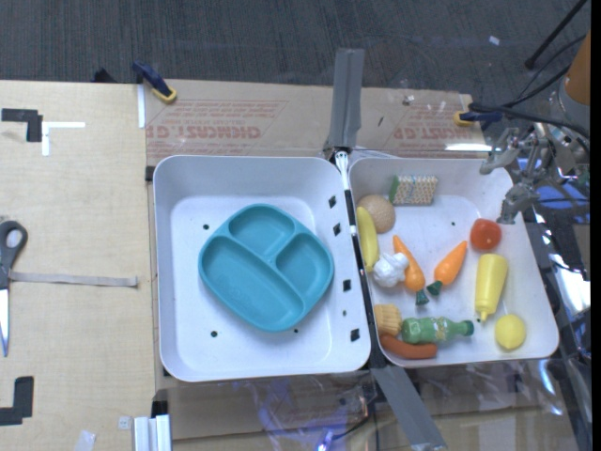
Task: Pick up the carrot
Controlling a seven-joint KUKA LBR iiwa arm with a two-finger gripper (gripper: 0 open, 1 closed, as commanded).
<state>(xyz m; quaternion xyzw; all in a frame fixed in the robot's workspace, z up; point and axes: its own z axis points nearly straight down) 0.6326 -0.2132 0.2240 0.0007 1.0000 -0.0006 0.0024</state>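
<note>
Two orange carrots lie in the right bin [535, 280]. One carrot [452, 262] slants near the middle, its green end toward the lower left. A second, thinner carrot [408, 262] lies just to its left beside a white garlic bulb [389, 271]. My gripper [515, 200] hangs over the bin's upper right corner, above and to the right of a red tomato [485, 234]. It is well apart from both carrots and nothing shows in it.
The right bin also holds a yellow bottle [490, 285], a lemon [510, 332], a green bottle [434, 328], corn [387, 319], a red sausage [409, 349], a banana [366, 238], a potato [378, 212] and a small box [414, 190]. A blue divided plate [267, 266] lies in the left bin.
</note>
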